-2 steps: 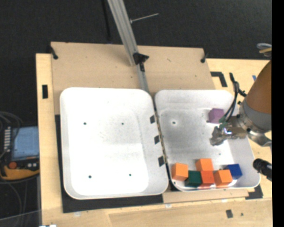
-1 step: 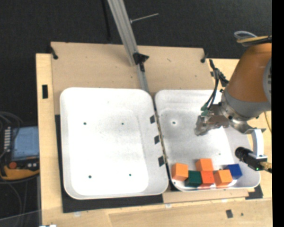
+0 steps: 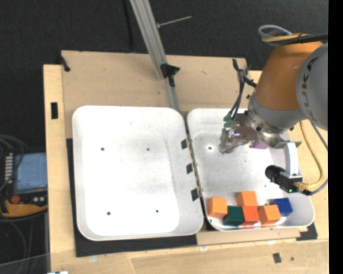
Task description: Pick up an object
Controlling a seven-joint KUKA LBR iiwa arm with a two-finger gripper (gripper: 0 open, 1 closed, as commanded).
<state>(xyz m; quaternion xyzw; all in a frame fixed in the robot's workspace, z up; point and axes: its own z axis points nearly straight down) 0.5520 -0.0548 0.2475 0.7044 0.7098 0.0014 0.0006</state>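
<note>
Orange, green and blue blocks (image 3: 248, 209) row left-right; gripper (image 3: 230, 143) grip state unclear.

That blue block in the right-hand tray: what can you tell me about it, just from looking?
The blue block is a small cube, plain solid blue, maybe painted wood or plastic. It lies on the floor of the right bin, near its front right corner, at the right end of a cluster of blocks. An orange block sits right against its left side. The gripper is apart from it, over the bin's bare middle.
</note>
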